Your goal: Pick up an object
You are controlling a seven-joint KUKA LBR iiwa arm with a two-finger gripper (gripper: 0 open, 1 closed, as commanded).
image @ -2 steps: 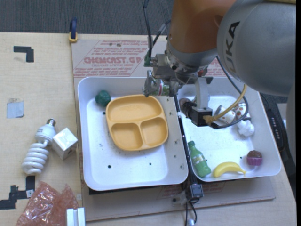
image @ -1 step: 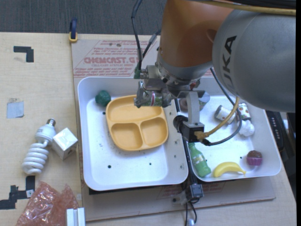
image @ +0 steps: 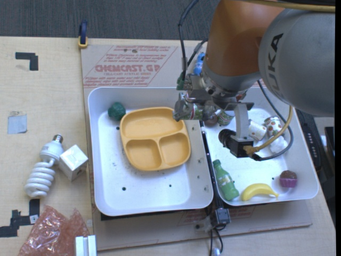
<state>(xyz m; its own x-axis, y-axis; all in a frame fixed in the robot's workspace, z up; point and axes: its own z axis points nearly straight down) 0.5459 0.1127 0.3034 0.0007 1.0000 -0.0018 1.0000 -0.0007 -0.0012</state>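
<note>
The tray [image: 154,143], yellow with three compartments, lay in the left bin [image: 106,193], toward its back and right side, its upper right corner just beside the gripper [image: 186,110]. The gripper hung low over the divide between the two bins, at that corner of the tray; whether it was spread or pressed together could not be told, and nothing could be seen held in it. A green ball [image: 116,111] sat just off the tray's upper left corner, near the bin's back wall. In the right bin [image: 309,188], a green bottle [image: 225,180] lay against the left wall near the front, a banana [image: 259,191] just beside it along the front wall, and a small purple and brown object [image: 288,179] near the banana's right end. A white toy [image: 264,128] lay farther back, partly under the arm [image: 277,41]. Both bins rested on a cardboard sheet [image: 133,63]. On the bench to the left lay a spiral bulb [image: 43,167] touching a white cube [image: 73,160], with a pink bag [image: 50,231] near the front edge.
</note>
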